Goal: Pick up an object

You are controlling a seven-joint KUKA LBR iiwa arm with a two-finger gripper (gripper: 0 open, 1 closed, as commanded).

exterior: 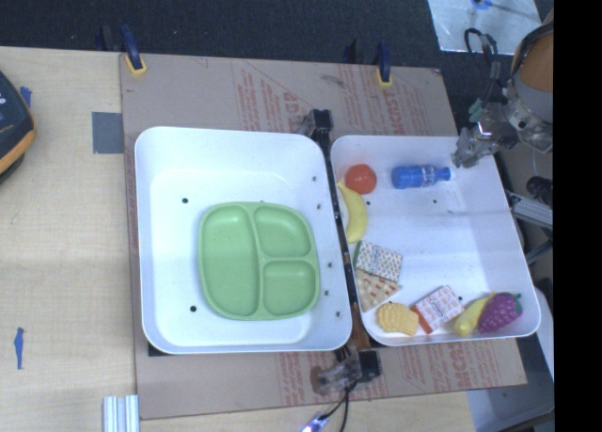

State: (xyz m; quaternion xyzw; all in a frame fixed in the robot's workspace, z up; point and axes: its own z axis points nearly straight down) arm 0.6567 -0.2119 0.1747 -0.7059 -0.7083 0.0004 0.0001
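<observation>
The right bin holds a blue bottle lying on its side near the far wall, a red ball and a yellow banana by the left wall. Two cracker pieces lie mid-left. Along the front are a waffle-like biscuit, a red-and-white packet, a yellow piece and purple grapes. My gripper hangs over the bin's far right corner, just right of the bottle's cap end, with nothing seen between its fingers.
The left bin holds a green divided plate. Blue clamps pin the cardboard sheet at the back. A dark device sits at the far left on the bench.
</observation>
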